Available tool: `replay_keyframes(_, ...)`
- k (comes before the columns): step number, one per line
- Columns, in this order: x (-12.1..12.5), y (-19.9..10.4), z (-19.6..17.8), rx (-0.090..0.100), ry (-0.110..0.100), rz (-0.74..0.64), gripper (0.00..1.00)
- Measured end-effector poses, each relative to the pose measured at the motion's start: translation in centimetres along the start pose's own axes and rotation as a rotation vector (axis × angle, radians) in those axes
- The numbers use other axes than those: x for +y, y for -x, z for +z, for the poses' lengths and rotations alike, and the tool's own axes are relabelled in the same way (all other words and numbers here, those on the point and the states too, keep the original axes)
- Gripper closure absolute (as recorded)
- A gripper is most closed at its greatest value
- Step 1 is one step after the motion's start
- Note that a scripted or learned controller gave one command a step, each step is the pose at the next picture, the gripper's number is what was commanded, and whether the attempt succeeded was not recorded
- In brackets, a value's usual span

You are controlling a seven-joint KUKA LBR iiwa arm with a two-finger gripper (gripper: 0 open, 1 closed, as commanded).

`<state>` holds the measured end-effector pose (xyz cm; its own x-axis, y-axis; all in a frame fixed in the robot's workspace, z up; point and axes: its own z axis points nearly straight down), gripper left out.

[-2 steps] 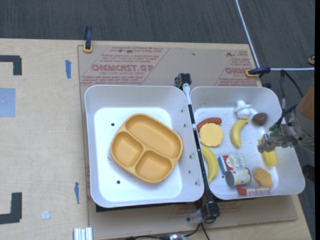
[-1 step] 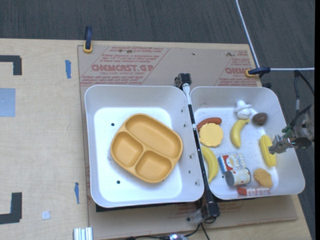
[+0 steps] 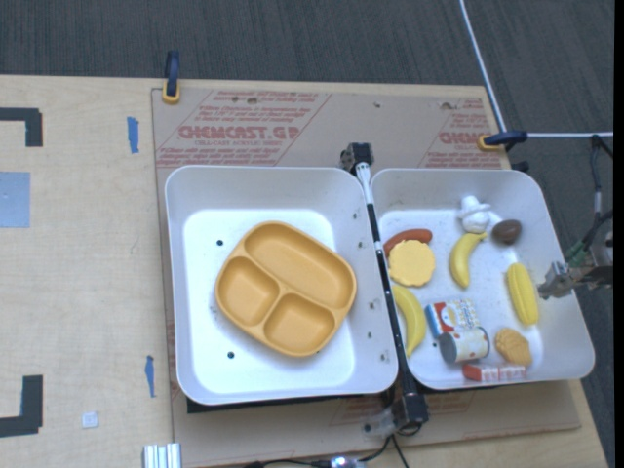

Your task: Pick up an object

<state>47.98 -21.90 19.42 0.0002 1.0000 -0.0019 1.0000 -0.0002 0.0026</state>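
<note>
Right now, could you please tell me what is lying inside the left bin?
The left bin holds one yellow divided plate with three bare compartments. The bin floor beneath the plate is covered, so nothing there can be judged.

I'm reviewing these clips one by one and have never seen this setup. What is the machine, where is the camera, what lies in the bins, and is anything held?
One fixed camera looks down at a slant on a bench with two shallow white bins. The left bin holds a yellow divided plate. The right bin holds toy food: two bananas, a corn cob, a sausage, an orange round piece, a small can and a few other bits. The machine is a robot arm reaching in from the right; what seems to be its gripper is at the right bin's edge, too small to judge. Nothing is visibly held.
</note>
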Motion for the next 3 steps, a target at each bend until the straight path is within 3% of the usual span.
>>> replay_keyframes(1,0.0,0.4,0.0,0.001,0.0,-0.001,1.0)
replay_keyframes(2,0.0,-8.5,-0.1,0.003,-0.003,-0.002,1.0)
replay_keyframes(3,0.0,-10.8,-0.2,0.003,-0.003,-0.002,1.0)
